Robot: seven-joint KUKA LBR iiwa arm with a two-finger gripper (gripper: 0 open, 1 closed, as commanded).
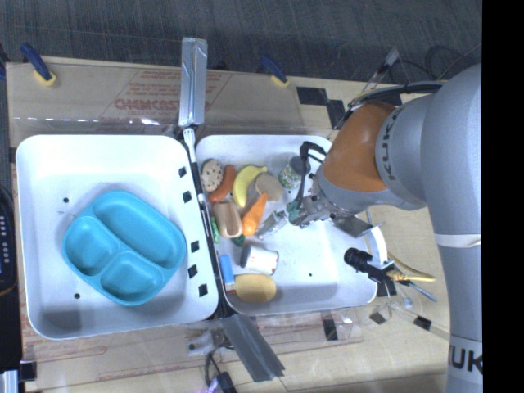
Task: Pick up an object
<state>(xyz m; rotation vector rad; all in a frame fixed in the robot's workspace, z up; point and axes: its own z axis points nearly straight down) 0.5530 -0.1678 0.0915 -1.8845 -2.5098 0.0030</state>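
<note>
The jaws [282, 217] are seen right of the frame's centre, low inside the right bin [327, 281], pointing left toward the heap of toy food. Whether they are parted or closed cannot be told, as the metal parts blur together; nothing is clearly seen held between them. Just left of them lies a carrot [254, 213], orange and tilted, its tip close to the jaws. Beside it a hot dog [228, 218] in a tan bun is set along the bin's left wall. Above these a banana [247, 183], yellow and curved, lies next to a red sausage [223, 182] and a speckled cookie [212, 173]. A pale round piece [268, 185] touches the banana's right side, and a small greenish jar [291, 175] is seen just beyond it, under the wrist. Lower in the bin a white cup [260, 259] lies on its side, a blue marker [227, 269] is set against the left wall, and a yellow lemon-like piece [255, 288] rests near the bottom edge.

The left bin [41, 219] holds a blue tray [123, 246] with three compartments, placed at a slant.

The arm [409, 154], grey with an orange band, covers the right bin's upper right corner. Both bins are carried by the counter [98, 97], where blue clamps [38, 62] are fixed along the upper edge.
</note>
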